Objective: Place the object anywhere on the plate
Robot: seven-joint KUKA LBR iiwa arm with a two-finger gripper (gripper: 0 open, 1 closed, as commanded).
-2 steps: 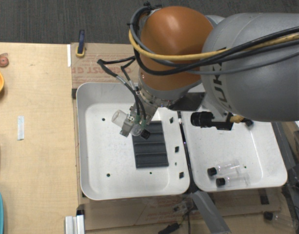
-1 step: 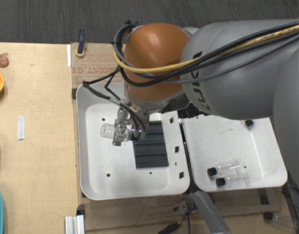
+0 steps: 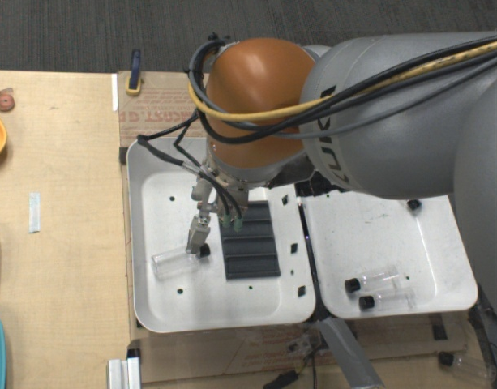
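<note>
A clear plastic tube (image 3: 169, 262) lies on its side in the left bin (image 3: 151, 306), near that bin's left wall and a little toward its near edge. It is see-through and pale, so it hardly stands out from the white floor beneath it; a small dark cap seems to sit at its right end, though that part is hard to make out. The pincer (image 3: 199, 237) hangs right over that capped end, its slim grey tip pointing down and touching or almost touching the tube. I cannot tell whether its fingers are spread or pressed together, and nothing shows the tube caught between them.

Just right of the pincer a dark ribbed plate (image 3: 250, 245) lies flat in the middle of the same bin, running from the far side toward the near edge. Thin black cables loop down from the arm (image 3: 370, 112) to the tool. The arm itself is big, its orange dome (image 3: 256, 96) covering the far part of the left bin.

In the right bin (image 3: 443, 298), near its front edge, two more clear tubes with black caps (image 3: 378, 290) lie side by side.

The tabletop (image 3: 62, 177) left of the bins is pale wood, with a small strip (image 3: 34, 213) on it. A blue clamp (image 3: 135, 70) sits at the far edge, above printed cardboard (image 3: 155, 108).
</note>
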